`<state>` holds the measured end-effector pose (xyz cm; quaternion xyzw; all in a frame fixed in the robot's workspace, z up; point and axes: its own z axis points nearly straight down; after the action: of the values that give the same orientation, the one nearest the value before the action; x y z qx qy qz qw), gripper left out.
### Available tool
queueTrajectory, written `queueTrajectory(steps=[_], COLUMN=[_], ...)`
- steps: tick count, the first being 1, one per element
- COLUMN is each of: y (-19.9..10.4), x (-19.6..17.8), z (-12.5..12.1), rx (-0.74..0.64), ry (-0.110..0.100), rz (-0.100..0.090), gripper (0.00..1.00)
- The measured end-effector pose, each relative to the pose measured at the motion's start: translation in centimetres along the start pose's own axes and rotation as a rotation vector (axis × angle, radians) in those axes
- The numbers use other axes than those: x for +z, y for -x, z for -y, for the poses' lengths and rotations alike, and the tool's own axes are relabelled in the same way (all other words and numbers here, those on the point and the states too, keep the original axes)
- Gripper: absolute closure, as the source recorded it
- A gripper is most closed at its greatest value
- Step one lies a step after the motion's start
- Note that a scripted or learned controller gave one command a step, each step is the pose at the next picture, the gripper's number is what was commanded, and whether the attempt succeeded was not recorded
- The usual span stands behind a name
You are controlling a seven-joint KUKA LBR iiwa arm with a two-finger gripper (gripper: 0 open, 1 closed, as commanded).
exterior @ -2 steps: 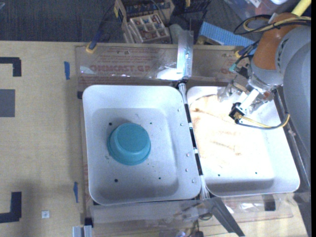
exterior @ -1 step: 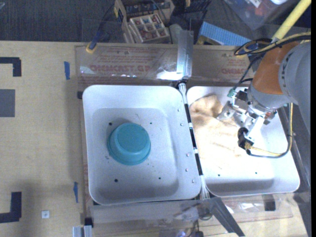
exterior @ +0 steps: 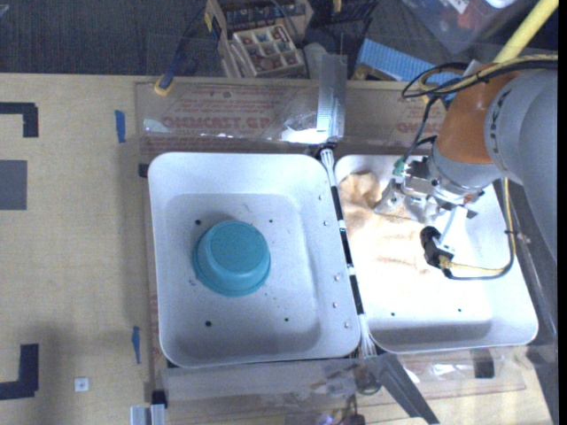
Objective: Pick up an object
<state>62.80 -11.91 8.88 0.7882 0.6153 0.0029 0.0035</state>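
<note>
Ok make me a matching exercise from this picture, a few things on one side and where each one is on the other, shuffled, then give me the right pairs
Things:
1. teal bowl
2. gripper
3. tan cloth
4. blue tape strip

Places:
A. on the wooden bench, left of both bins
B. in the left bin, upside down
C. over the right bin, near its far left corner
D. lying in the right bin, at its far left corner

Pairs: 1-B, 2-C, 3-D, 4-A
</note>
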Motion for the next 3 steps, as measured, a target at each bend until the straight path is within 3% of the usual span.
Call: queueTrajectory(steps=[1, 2, 3], y=[0.1, 0.1, 1.8], x=[-1.1, -1.1, 0.1], z=[-0.1, -0.1, -3.4], rx=[0.005, 0.005, -0.043], ry=[0.004, 0.004, -0.003], rz=[-0.002, -0.002, -0.001], gripper=[1.00, 0.00, 0.00])
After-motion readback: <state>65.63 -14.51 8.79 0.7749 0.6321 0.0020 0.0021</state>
